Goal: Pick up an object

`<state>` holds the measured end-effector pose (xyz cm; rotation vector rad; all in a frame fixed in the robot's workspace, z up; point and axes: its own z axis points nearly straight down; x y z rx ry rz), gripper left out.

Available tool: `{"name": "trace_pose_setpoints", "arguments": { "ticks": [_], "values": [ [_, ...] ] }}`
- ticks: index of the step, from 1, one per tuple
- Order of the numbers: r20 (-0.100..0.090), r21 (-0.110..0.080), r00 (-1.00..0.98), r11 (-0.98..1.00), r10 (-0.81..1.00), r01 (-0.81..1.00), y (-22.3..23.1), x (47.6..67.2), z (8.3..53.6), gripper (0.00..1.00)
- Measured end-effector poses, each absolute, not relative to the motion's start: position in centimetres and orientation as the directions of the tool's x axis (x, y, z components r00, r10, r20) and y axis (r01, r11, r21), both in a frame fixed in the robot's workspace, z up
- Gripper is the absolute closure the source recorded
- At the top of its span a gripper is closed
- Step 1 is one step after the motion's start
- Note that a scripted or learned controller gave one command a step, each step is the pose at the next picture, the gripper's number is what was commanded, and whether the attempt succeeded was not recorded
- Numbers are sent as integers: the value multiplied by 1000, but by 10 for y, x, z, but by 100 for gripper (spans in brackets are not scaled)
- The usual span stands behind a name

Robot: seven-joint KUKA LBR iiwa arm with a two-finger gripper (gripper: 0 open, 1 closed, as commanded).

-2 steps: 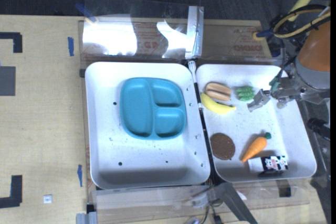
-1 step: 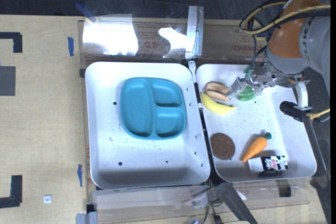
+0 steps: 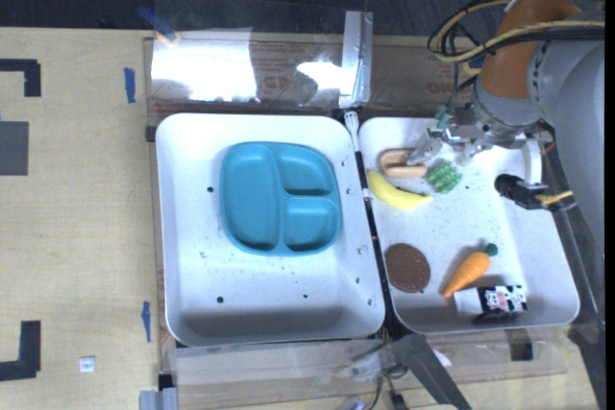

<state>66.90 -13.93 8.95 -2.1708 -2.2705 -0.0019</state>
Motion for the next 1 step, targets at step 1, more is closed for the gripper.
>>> {"name": "trace_pose_setpoints", "arguments": {
  "ticks": [1],
  "values": [
    [5, -7, -49, 49, 999, 999, -137, 669, 97, 100]
  ]
}}
